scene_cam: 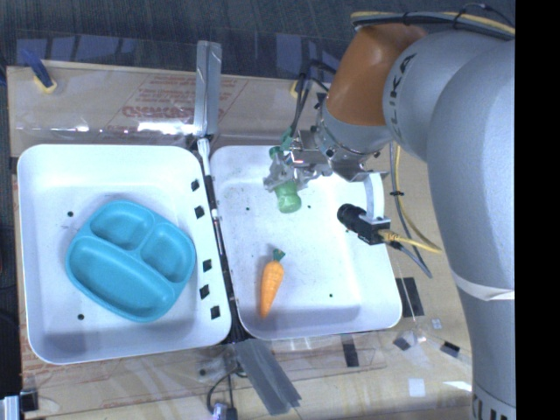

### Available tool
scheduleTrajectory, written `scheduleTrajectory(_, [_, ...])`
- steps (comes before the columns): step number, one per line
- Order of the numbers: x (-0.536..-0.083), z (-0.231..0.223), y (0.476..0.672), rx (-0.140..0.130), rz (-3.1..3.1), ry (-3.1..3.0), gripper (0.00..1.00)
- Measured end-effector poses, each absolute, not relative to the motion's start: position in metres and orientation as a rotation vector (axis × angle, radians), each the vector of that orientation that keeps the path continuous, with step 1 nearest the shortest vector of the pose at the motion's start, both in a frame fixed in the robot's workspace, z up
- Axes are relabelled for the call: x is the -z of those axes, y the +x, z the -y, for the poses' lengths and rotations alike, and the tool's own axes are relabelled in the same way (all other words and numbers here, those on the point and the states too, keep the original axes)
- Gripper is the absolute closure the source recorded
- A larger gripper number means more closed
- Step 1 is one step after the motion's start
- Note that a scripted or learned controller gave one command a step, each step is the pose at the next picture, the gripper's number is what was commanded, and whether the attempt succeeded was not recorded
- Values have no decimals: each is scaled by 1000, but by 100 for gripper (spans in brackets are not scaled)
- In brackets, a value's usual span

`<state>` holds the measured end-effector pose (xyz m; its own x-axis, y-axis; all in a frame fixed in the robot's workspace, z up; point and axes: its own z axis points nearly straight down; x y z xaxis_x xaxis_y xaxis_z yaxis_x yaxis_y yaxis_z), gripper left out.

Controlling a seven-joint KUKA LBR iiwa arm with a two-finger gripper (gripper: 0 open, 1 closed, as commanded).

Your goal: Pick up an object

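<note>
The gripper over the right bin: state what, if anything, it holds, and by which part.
The gripper appears to hold a small green object by its upper end; the exact contact cannot be told.

A small green object (289, 201) sits at frame centre; an orange carrot (270, 286) lies nearly upright below it.

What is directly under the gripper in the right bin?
A small green object sits just below the gripper, over the right bin floor. Its upper part is covered by the gripper, so contact cannot be judged. The carrot lies apart, nearer the camera.
</note>
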<state>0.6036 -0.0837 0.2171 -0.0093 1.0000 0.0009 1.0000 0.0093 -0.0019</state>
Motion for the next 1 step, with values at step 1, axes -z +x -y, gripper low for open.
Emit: scheduleTrajectory(1, [-344, 124, 598, -2, 2228, -2214, 100])
